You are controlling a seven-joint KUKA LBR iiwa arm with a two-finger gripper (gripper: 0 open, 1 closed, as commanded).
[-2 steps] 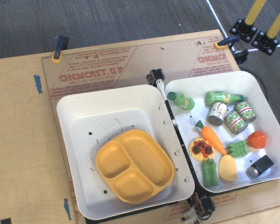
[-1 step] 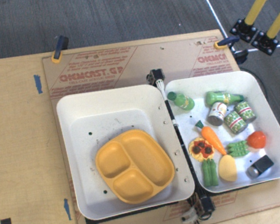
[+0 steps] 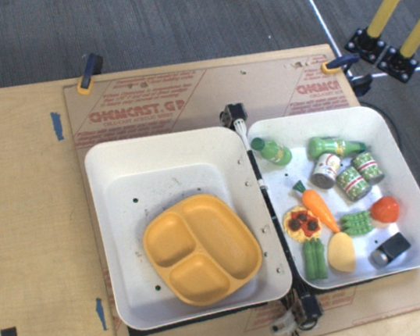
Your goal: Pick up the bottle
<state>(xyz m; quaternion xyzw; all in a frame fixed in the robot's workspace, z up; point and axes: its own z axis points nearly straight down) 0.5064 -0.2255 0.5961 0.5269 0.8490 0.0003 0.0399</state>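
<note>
Two white bins sit side by side on a brown cardboard sheet point(image 3: 183, 96), and all the clutter is in the right bin point(image 3: 416, 194). The bottle point(image 3: 271, 151), small and green with a pale cap end, lies in that bin's far left corner, just beside the wall it shares with the left bin point(image 3: 115, 218), and apart from the other pieces. To its right lies a long green item point(image 3: 334, 146), tipped on its side near the far wall; what it is, I cannot tell. Just below that lies a silver can point(image 3: 323, 170), open end towards us, and next to it two labelled cans point(image 3: 360, 174) huddle together, touching. In the middle an orange carrot point(image 3: 319, 211) lies at a slant, its side against a round yellow piece with red spots point(image 3: 302, 224). Nearer us, a green pod point(image 3: 314, 259) lies next to a yellow lemon point(image 3: 340, 252), a small green bunch point(image 3: 355, 223) sits above the lemon, and a red tomato point(image 3: 385, 209) is just right of that. A black and grey block point(image 3: 390, 248) occupies the near right corner. In the left bin, a yellow divided plate point(image 3: 200, 248) lies flat, turned a little. Whether the gripper is wide or narrow, I cannot tell.
</note>
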